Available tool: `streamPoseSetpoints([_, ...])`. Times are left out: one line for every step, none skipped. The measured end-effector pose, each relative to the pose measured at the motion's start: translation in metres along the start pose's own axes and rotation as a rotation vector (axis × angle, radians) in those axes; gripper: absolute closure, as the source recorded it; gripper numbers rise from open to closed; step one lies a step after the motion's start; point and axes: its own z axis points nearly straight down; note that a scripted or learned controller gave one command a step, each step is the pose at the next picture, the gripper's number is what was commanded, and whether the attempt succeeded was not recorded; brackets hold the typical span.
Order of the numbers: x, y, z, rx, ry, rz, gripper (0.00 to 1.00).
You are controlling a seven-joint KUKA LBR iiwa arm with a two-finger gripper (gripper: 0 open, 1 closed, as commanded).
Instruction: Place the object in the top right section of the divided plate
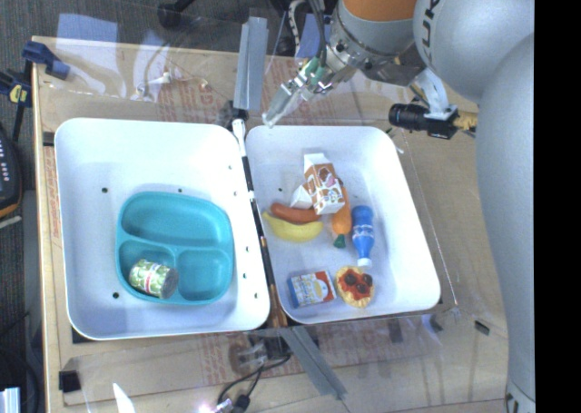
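Divided plate (174, 257), teal, sits in the left bin (82, 157) with a small can (152, 279) lying in its lower left section; the top right section is bare. The hand (289, 98) hovers above the bins' far edge, up and right of the plate, apparently released and grasping nothing. Food items such as the banana (292, 228) lie in the right bin (408, 211).

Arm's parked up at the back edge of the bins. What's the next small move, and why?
Probably bring the end effector forward and down over the right bin. It hangs above the bins' back edge, holding nothing visible, while the toy foods, like the milk carton, lie there. The divided plate has a can in its lower left section.
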Motion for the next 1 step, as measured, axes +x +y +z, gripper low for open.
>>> streamPoseSetpoints([-0.0370,-0.0227,-0.0958,-0.001,0.000,-0.066,0.00])
